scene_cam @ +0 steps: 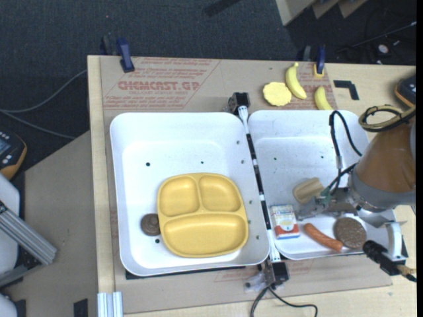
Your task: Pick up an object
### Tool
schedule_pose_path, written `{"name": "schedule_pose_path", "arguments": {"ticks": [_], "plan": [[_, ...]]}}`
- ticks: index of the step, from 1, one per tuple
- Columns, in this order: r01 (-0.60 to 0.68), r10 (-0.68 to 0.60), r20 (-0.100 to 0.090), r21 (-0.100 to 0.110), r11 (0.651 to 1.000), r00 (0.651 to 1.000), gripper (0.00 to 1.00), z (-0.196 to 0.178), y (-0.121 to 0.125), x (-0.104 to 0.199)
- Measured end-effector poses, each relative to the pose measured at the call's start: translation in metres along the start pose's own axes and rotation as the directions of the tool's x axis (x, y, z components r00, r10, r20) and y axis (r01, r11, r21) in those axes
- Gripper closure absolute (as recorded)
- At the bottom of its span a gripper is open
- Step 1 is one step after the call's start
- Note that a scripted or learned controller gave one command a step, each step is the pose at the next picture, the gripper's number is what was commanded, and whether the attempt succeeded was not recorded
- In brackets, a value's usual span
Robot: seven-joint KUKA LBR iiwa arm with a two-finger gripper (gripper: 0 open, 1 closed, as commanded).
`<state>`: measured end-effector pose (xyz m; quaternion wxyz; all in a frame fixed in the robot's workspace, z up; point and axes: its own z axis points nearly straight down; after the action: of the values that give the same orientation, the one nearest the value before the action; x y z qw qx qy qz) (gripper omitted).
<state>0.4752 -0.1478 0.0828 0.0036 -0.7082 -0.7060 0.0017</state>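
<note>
The right bin (291, 144) holds a tan block (307, 190), a small red and white carton (285, 220), an orange-red sausage (322, 238) and a brown round disc (349, 232). My gripper (322, 203) reaches in from the right and sits low over the bin's front part, just right of the tan block and above the sausage. The grey wrist (370, 200) and orange-banded arm (391, 157) cover the bin's right side. A yellow divided plate (201, 214) lies in the left bin (132, 157), with a brown round disc (151, 224) at its left edge.
Behind the right bin, on the wooden bench, lie two yellow bananas (297, 81) (322, 98) and a yellow round piece (277, 94). Blue clamps (123, 54) (320, 59) stand at the bench's back edge. A black cable (338, 137) loops over the right bin.
</note>
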Motion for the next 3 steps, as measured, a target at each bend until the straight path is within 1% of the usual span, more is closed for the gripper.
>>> {"name": "schedule_pose_path", "arguments": {"ticks": [1,2,3], "plan": [[0.01,-0.01,0.003,-0.015,1.0,1.0,0.0,-0.003,0.088,0.035],[0.003,-0.003,0.001,-0.004,1.0,1.0,0.0,-0.002,0.065,0.045],[0.003,-0.002,0.003,-0.007,1.0,1.0,1.0,-0.012,0.066,0.044]]}}
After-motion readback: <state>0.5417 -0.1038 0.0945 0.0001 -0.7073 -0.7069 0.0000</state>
